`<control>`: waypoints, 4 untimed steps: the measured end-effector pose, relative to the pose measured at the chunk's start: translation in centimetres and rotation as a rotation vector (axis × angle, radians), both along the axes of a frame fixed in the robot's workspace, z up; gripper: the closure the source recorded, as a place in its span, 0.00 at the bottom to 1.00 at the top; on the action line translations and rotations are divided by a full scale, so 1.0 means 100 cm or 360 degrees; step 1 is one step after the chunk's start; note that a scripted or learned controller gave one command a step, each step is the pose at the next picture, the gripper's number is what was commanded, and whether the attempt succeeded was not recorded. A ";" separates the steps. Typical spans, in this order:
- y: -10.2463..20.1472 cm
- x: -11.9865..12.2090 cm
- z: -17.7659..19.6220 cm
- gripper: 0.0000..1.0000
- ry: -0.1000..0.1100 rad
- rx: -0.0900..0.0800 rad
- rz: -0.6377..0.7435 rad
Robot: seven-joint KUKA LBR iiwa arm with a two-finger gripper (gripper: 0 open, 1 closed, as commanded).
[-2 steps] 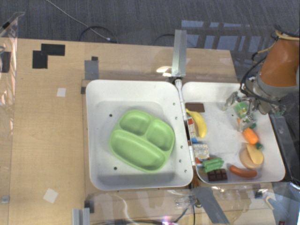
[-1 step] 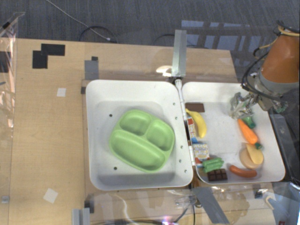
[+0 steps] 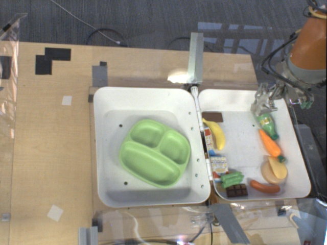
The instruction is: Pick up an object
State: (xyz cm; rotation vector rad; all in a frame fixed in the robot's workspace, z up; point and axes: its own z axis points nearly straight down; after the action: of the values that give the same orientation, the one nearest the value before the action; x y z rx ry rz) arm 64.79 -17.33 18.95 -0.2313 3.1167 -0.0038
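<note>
I see the metal end effector (image 3: 264,103) over the far right corner of the right white bin (image 3: 240,103), just above a small green bottle-shaped toy (image 3: 267,124); whether it is spread or pinching, I cannot tell. Near it lie an orange plastic carrot (image 3: 270,143), a yellow toy banana (image 3: 216,133) and a brown toy sausage (image 3: 264,187). The left white bin (image 3: 110,106) holds a green three-compartment plastic plate (image 3: 155,151).
</note>
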 end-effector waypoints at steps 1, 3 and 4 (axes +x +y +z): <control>0.033 0.018 0.066 1.00 -0.0003 0.0003 -0.0141; 0.017 0.025 0.084 1.00 -0.0014 -0.0015 0.0476; 0.087 0.023 0.065 1.00 0.0009 -0.0001 0.0608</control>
State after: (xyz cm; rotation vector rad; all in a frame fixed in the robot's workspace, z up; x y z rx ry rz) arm 67.11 -8.64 25.41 -0.8201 3.0215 0.0007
